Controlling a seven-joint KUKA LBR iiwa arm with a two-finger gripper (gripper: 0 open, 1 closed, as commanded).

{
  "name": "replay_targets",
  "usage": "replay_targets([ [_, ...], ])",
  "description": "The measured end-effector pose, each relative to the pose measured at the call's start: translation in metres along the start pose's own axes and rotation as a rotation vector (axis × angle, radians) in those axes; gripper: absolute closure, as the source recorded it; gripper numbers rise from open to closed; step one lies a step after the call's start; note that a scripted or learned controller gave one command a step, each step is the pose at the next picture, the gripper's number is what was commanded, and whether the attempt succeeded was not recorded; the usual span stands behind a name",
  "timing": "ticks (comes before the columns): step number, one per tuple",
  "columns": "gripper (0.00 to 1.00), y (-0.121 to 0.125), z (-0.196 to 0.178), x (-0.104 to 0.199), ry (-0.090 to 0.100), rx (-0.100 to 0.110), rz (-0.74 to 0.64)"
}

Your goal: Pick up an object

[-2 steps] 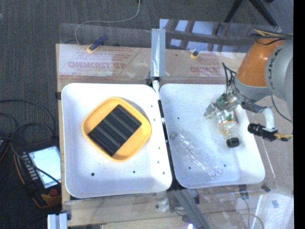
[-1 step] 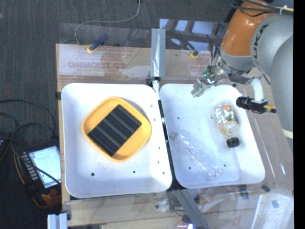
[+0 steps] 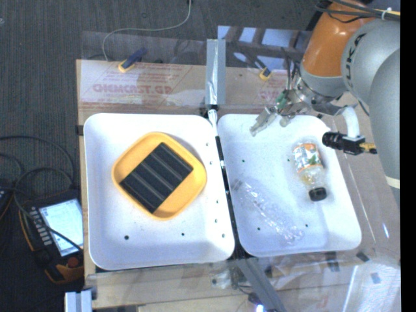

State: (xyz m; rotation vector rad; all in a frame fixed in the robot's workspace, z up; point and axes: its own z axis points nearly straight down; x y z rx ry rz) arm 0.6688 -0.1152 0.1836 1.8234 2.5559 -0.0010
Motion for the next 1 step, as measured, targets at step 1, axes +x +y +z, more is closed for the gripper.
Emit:
replay_targets([
  [1, 0.00, -0.0415, 0.0566, -0.0438, 0.005, -0.005, -0.041],
])
